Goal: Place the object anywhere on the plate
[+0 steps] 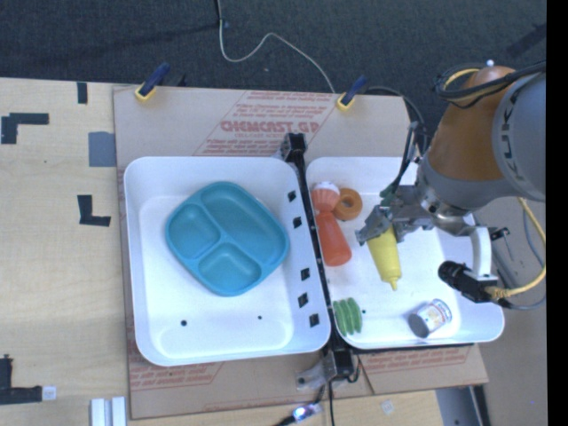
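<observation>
A blue divided plate (pixel 227 236) lies in the left white bin (pixel 151 327). In the right bin (pixel 470 327) a yellow squeeze bottle (pixel 387 257) lies with its nozzle pointing toward the front. My gripper (pixel 380 224) hangs right over the bottle's upper end and covers it. An orange bottle with a white cap (pixel 331 231) lies along the bin's left wall, and an orange ring (pixel 347 204) sits beside its cap.
A green ridged piece (pixel 347 315) lies at the right bin's front left and a small can (pixel 430 318) lies on its side at the front right. The divider (pixel 304 238) between the bins carries black clips. A cable loops behind my arm on the right.
</observation>
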Motion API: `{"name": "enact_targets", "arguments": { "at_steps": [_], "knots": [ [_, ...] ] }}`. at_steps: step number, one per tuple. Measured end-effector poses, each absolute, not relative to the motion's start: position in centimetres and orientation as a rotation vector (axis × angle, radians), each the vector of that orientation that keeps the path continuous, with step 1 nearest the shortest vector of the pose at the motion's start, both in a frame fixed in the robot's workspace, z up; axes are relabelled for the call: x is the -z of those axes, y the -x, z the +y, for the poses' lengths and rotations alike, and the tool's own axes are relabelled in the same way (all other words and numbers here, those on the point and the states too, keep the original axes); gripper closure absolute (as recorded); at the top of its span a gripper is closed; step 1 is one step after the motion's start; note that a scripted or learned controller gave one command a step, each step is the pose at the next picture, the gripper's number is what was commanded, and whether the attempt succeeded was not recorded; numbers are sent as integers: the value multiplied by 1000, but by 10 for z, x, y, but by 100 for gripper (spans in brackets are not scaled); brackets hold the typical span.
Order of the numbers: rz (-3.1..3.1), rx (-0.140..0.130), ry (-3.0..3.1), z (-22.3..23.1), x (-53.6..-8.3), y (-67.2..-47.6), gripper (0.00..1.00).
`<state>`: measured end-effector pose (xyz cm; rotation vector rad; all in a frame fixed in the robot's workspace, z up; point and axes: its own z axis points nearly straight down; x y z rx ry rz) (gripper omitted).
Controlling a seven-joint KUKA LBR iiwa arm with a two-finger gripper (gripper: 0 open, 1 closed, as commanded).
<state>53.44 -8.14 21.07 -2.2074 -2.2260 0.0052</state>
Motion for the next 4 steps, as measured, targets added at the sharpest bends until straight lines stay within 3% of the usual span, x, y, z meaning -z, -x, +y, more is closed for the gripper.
{"name": "enact_targets", "arguments": {
  "at_steps": [1, 4],
  "knots": [
    [-2225, -7, 2208, -32, -204, -549, 100],
    [-2227, -5, 2210, 107, -208, -638, 100]
  ]
}}
